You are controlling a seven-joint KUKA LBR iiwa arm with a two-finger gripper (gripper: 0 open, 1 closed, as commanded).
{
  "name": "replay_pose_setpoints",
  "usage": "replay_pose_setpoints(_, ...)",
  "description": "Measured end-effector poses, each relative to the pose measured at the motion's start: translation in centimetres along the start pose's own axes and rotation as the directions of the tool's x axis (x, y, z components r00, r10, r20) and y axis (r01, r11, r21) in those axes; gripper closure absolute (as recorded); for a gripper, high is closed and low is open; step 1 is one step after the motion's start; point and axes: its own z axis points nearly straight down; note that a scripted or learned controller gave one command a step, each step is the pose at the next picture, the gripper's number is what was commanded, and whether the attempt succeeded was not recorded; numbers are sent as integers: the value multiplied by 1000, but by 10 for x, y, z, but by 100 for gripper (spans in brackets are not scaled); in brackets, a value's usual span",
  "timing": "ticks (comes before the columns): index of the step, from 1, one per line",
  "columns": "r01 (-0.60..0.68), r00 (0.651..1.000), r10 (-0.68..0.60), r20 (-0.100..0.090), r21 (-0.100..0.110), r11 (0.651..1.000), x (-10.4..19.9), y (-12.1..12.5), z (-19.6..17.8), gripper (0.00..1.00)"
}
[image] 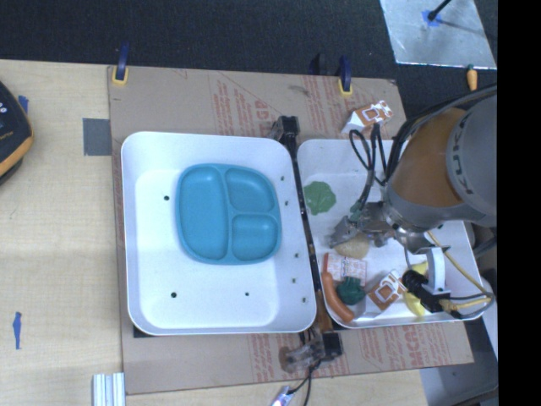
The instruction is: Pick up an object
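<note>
The right bin (338, 155) holds a green round piece (319, 197), a pale beige lump (352, 247), a pink-and-white packet (346, 267), a dark green item (351, 292), an orange sausage-shaped piece (334, 304), an orange-and-white tag (386, 291) and a yellow item (416, 303). My gripper (355, 227) hangs low in this bin, just above the beige lump and right of the green piece. The grey arm with its orange band (427, 172) covers the bin's right half.
The left bin (148, 227) carries a blue divided plate (228, 212). Black cables (368, 155) loop over the right bin's far edge. A black and yellow device (10, 129) lies at the far left of the bench. Clamps hold the cardboard base at the back.
</note>
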Motion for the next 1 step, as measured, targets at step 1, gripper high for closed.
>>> replay_pose_setpoints(1, 2, 1000, -2, 2, -7, 1000, -2, 3, -15, 100)
